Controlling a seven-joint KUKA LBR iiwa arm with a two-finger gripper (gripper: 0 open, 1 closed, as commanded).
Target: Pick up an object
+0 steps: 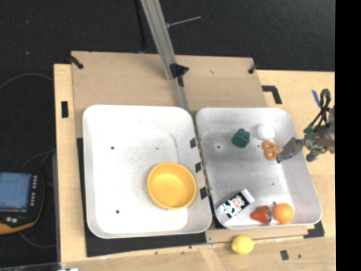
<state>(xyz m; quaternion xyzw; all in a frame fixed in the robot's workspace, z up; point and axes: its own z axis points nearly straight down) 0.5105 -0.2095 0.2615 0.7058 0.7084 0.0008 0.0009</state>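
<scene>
one lemon (pixel 242 244) lies nearest, on the bench just outside the right bin's (pixel 299 199) front rim. inside that bin's front edge sit three things: one round orange (pixel 284 213), one red piece (pixel 260 214) touching it, and one small black-and-white carton (pixel 236 203) lying tilted. the left bin (pixel 113 151) holds one smooth yellow bowl (pixel 172 185), round and upright, near its front right. farther back in the right bin are one dark green block (pixel 241 138), one white ball (pixel 265 131) and one small orange-brown thing (pixel 270 149), its shape hard to make out. the gripper (pixel 290 149) reaches over the right rim with a dark finger close beside that orange-brown thing; i cannot tell whether it is apart or together, and the arm behind it is cut off. both bins are shallow, white and scuffed with grey. one metal pole (pixel 161 35) slants up at the back.
</scene>
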